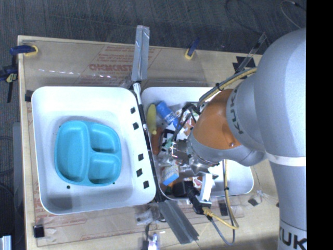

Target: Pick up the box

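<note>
My gripper (pixel 179 163) is lowered into the right bin (pixel 244 184), in the middle of a pile of small items. The orange band and the grey wrist hide most of that pile. A small blue and orange item (pixel 170 179), perhaps the box, lies just below the gripper near the bin's front edge. I cannot tell whether the gripper touches it or whether anything is in its grasp.
The left bin (pixel 47 113) holds a turquoise divided plate (pixel 88 152). In the right bin a yellow item (pixel 151 117) and a blue item (pixel 165 111) lie along the left wall. The arm's grey body (pixel 281 87) covers the bench's right side.
</note>
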Action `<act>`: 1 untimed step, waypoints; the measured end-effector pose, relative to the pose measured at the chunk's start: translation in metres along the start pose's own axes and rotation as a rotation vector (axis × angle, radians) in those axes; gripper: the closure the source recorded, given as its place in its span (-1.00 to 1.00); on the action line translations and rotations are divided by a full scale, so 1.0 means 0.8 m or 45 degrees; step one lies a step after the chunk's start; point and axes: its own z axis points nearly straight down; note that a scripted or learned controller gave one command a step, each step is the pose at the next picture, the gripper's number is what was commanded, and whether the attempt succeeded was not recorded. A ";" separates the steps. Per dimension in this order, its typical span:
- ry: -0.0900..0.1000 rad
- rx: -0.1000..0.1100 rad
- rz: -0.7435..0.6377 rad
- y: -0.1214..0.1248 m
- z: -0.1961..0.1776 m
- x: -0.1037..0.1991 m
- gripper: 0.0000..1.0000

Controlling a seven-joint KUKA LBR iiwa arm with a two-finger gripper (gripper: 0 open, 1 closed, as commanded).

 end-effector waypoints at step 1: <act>0.005 0.014 0.052 -0.026 -0.110 0.072 1.00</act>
